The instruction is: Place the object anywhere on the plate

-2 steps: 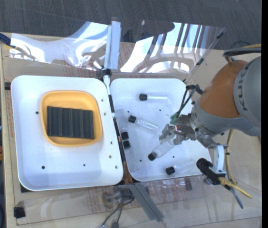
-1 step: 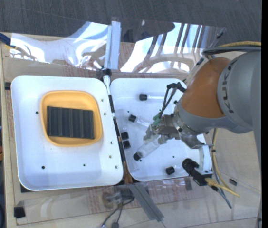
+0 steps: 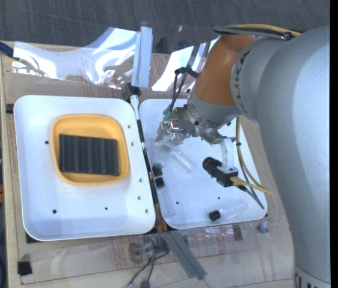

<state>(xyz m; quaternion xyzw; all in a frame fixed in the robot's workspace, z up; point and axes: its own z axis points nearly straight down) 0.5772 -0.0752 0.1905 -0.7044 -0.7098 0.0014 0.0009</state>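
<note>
A yellow plate point(image 3: 89, 128) with rounded corners rests in the left bin point(image 3: 31, 179). A dark ribbed rectangular piece point(image 3: 89, 153) lies flat in the plate's middle. My gripper point(image 3: 170, 129) hangs low over the upper left part of the right bin point(image 3: 187, 209), close to the divide between the bins and right of the plate. A faint clear item point(image 3: 181, 159) seems to lie on the bin floor just below the gripper. What sits at the gripper's tip is too blurred to make out.
Small black bits lie in the right bin at its left wall point(image 3: 157, 174) and near its front point(image 3: 214, 215). A black connector with a yellow cable point(image 3: 219, 171) hangs from the arm. Crumpled clear plastic point(image 3: 97, 62) lies behind the bins.
</note>
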